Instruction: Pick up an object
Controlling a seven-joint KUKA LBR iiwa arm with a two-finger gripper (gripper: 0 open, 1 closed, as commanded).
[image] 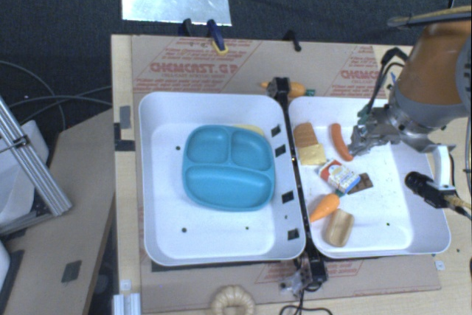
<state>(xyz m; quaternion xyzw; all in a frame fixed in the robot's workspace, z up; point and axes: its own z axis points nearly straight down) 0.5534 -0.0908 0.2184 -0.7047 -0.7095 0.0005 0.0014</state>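
Note:
The right bin (413, 232) holds several toy foods: a tan toast slice (304, 134) with a yellow cheese piece (313, 154) under it, an orange-red sausage (340, 142), a small white, red and blue box (338, 175), a dark brown bar (362, 184), an orange carrot (324, 207) and a beige bread roll (338, 227). My gripper (361, 139) hangs low over the bin's upper middle, just right of the sausage. Nothing visible is held in it.
The left bin (166, 232) carries a blue divided plate (227, 167), with a yellow item (253, 129) peeking out behind it. A black fitting (423, 187) sits at the right bin's right side. A small orange object (296, 90) lies at the bins' far junction.

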